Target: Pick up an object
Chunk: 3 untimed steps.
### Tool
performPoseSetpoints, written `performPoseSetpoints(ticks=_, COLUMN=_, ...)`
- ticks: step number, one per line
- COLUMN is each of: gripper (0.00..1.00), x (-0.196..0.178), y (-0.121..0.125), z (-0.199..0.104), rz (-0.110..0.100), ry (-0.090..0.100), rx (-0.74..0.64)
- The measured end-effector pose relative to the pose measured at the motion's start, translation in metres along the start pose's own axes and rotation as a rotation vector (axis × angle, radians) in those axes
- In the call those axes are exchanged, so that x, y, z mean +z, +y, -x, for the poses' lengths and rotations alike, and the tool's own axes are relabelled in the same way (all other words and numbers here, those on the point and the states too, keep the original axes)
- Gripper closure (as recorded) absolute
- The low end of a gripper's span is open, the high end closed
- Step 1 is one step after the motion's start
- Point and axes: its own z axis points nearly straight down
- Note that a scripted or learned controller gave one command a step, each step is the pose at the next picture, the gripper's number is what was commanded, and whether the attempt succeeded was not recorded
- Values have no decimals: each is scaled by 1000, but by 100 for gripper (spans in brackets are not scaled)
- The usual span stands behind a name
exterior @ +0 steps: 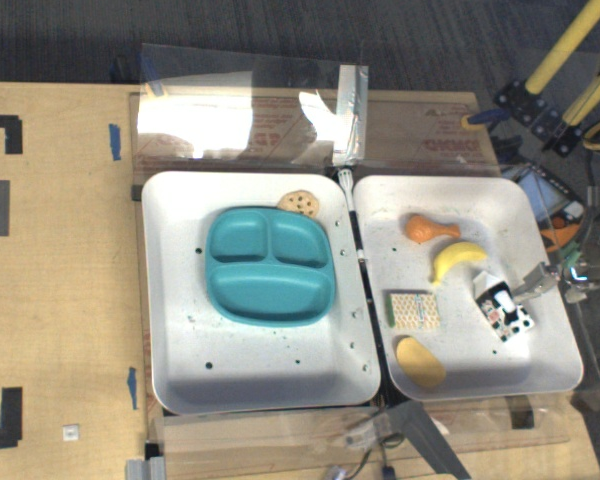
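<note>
Camera view, from above at a slant. Two shallow white bins sit side by side on the bench: the left bin (170, 298) and the right bin (540, 368).

The left bin holds a teal divided plate (271, 265) with three compartments, lying flat near the bin's centre. A round tan cookie (299, 203) with dark specks lies at the plate's far edge, touching or just beside it.

The right bin holds the loose objects available for picking. An orange piece with a rounded head and a narrower stem (430, 230) lies toward the far side. Just beside it, nearer the camera, lies a yellow banana (456, 260), curved, with its ends pointing down-left and right. A small flat patterned card or packet (414, 310) with pale speckled print lies near the bin's middle. A yellow-ochre oval piece (420, 360) rests near the front wall. A small white block with black and red markings (504, 311) lies tilted toward the right side.

The gripper (548, 280) reaches in at the right bin's right rim, close to the white block; whether its fingers are open or closed cannot be told, and no object is seen between them.
</note>
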Motion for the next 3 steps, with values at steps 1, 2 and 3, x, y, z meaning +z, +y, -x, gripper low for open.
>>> performPoseSetpoints(ticks=1, gripper=0, x=79, y=-4, z=-62, rz=21, ry=-9, rx=59)
performPoseSetpoints(ticks=2, gripper=100, x=72, y=-5, z=-63, rz=15, ry=-8, rx=60)
performPoseSetpoints(ticks=3, gripper=0, x=71, y=-4, z=-67, rz=13, ry=0, rx=53)
